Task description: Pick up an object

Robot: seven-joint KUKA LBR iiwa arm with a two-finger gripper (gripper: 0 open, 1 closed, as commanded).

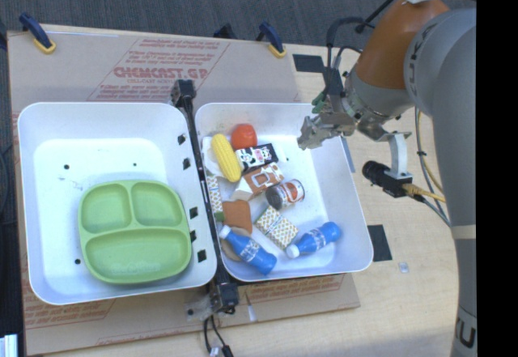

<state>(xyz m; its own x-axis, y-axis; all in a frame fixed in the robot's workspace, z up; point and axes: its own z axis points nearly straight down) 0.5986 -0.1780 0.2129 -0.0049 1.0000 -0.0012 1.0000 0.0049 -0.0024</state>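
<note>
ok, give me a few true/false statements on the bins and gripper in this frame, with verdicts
1. The green divided plate lies in the left bin. True.
2. The corn cob sits in the left bin. False: it is in the right bin, near the divider.
3. Two blue bottles lie near the right bin's front edge. True.
4. The gripper is down among the blue bottles. False: it is at the right bin's far right part, apart from them.
5. The red tomato rests on the green plate. False: it is in the right bin beside the corn.
</note>
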